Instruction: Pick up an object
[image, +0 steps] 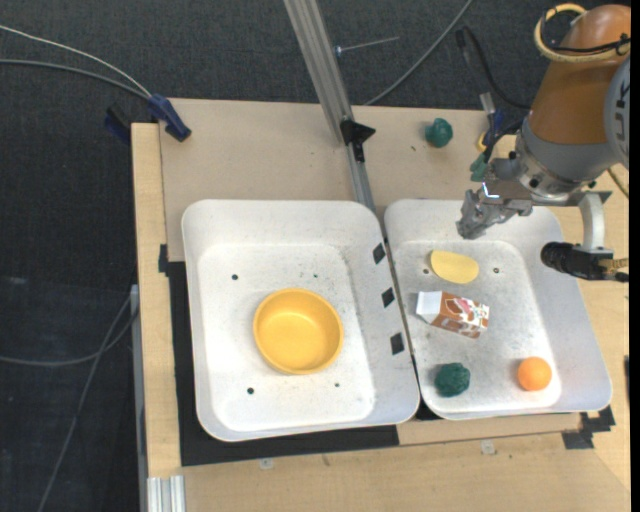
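Above the far edge of the right bin (590, 345) we see the gripper (478, 222), pointing down and clear of every object, nothing between its fingers; how far they stand apart we cannot tell; just beneath and toward us lies a pale yellow flat piece (454, 266); nearer sits a small brown-and-white carton (455, 313), then a dark green ball (452, 379) and an orange ball (534, 374) along the near wall; the left bin (215, 300) holds a yellow bowl (297, 330); a teal ball (438, 132) rests on the bench (250, 150) beyond the bins.
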